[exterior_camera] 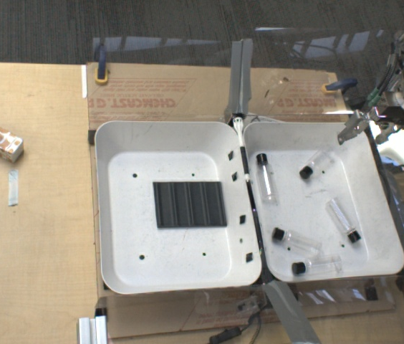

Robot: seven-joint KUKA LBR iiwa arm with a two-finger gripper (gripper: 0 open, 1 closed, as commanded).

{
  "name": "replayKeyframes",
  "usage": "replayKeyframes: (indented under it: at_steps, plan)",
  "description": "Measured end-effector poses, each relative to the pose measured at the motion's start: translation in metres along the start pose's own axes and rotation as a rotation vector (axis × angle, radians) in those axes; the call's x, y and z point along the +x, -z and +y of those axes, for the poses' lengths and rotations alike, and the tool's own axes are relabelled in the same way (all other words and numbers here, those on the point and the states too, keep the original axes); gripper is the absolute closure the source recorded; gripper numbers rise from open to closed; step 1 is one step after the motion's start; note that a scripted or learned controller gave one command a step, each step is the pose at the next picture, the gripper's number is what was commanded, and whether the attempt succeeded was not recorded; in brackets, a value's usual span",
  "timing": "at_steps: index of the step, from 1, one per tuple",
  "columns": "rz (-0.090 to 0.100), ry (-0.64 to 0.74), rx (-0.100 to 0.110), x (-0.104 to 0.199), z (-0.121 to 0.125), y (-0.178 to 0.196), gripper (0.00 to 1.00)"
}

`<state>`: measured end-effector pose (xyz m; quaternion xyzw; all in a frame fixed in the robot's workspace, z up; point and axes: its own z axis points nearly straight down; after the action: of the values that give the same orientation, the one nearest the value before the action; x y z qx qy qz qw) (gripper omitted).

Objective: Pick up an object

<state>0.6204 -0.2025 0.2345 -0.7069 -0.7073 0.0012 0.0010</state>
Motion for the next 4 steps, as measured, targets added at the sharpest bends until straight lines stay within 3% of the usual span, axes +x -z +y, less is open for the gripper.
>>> replayKeyframes:
  at_steps: [1,2,3,4]
  plan:
    - [0.0,0.068,-0.001,0.027,0.022,-0.11,0.0]
    - [0.0,0.161,-0.003,-0.007,-0.038,-0.143,0.0]
    - [0.011,0.242,0.0,-0.013,-0.122,-0.144,0.0]
    - [0.004,0.237,-0.002,-0.017,-0.122,-0.135,1.0]
